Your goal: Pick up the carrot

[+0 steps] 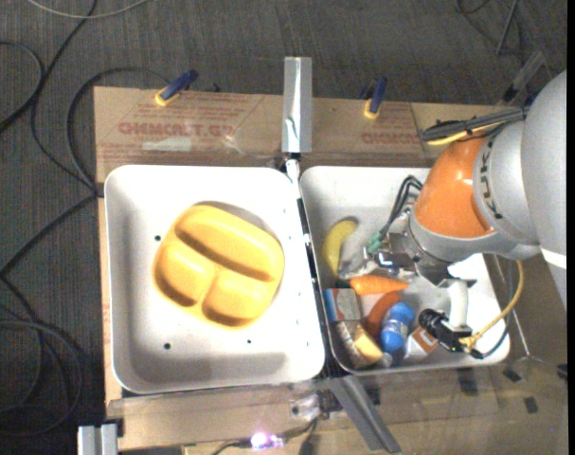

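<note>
Seen from above the bench, the grey KUKA arm (514, 183) reaches in from the right, its orange wrist band low over the right-hand bin (317, 218), with the gripper (393, 262) down among the clutter there. Whether its jaws are spread or pressed together cannot be told, as the wrist hides them. The carrot (374, 284), a short, smooth orange piece lying roughly crosswise, sits near the middle of the right bin, directly under and touching the gripper's lower edge. Just above it lies a curved yellow banana (338, 241); just below are a blue bottle (395, 330) and a red-orange object (384, 307), with a small boxed item (342, 305) to the carrot's left. The left bin (126, 282) holds a yellow sectioned plate (219, 263), tilted slightly. Both bins rest on a cardboard sheet (211, 126) clamped at its far edge.
</note>
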Robot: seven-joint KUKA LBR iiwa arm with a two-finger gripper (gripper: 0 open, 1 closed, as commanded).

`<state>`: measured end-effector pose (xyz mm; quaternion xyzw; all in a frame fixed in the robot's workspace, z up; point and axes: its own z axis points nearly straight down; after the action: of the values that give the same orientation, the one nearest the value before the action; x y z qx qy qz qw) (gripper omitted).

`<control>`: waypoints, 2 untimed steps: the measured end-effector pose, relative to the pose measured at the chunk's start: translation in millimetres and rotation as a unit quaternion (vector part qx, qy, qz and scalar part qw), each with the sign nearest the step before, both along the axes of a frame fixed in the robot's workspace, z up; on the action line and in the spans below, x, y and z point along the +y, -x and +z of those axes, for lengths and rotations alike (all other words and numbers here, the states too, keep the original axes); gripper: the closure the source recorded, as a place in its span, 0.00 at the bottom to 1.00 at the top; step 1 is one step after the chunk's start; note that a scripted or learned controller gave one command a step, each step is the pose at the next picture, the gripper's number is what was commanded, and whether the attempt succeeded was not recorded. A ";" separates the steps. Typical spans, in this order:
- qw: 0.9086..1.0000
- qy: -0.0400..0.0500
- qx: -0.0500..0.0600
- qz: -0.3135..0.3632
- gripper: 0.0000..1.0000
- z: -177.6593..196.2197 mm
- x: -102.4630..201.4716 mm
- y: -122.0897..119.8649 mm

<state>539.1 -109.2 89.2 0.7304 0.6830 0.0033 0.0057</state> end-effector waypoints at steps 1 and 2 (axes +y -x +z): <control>0.996 0.000 -0.001 0.092 0.00 -0.1 -31.5 -5.0; 0.998 0.002 -0.004 0.062 0.00 0.5 5.1 22.7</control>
<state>516.4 -104.0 89.7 0.6867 0.7269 0.0047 0.0097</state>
